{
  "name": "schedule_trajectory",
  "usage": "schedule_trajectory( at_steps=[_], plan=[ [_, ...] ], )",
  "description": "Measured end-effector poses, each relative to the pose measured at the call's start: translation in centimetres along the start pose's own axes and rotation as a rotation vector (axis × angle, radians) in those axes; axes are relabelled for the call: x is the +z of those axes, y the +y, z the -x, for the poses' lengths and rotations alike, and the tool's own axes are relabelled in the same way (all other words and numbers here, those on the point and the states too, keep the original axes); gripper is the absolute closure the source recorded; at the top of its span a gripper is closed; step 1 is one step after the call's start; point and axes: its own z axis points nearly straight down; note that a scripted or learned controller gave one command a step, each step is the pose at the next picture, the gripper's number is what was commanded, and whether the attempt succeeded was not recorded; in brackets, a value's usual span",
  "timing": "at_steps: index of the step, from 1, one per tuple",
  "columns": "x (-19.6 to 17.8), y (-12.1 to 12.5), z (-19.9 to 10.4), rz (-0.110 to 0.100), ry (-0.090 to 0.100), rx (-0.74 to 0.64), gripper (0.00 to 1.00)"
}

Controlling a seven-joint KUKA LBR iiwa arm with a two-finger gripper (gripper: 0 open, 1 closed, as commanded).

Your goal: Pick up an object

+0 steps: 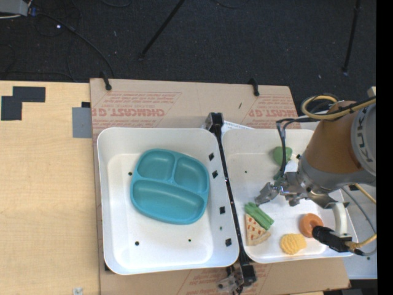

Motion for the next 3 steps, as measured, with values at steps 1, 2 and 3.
schedule_trajectory(
  at_steps=[1, 2, 3],
  plan=[
    [4.5, 0.2, -0.1, 0.010, -0.001, -0.001, 0.00],
    [3.3, 0.0, 0.1, 0.006, -0.001, 0.003, 1.00],
    [-1.1, -0.1, -0.6, 0.010, -0.002, -0.002, 1.00]
  ],
)
